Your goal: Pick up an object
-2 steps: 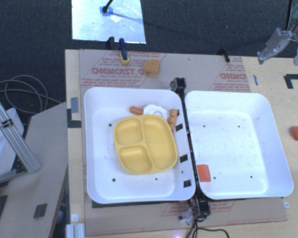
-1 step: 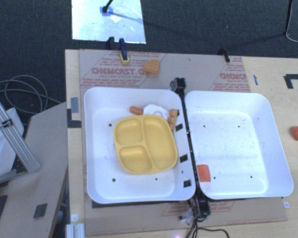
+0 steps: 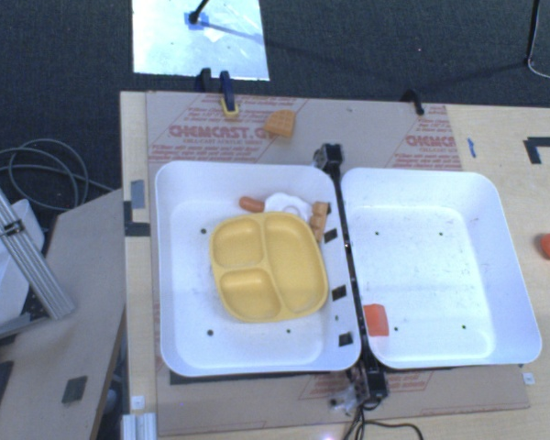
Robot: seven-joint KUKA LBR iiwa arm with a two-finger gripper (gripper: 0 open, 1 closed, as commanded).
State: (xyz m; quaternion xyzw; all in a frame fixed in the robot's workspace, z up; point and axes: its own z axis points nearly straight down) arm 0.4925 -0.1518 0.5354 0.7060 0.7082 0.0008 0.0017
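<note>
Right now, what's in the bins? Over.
Left bin: yellow tray, hot dog, white piece behind it. Right bin: orange block. Nothing picked yet.

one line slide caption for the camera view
Yellow divided tray in the left bin; orange block in the right bin.

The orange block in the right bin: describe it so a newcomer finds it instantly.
Find the right bin, the one without the yellow divided plate. Follow its left wall toward the near corner; the orange block sits there alone, squarish and flat, brighter than the bin's tiny dark specks.
</note>
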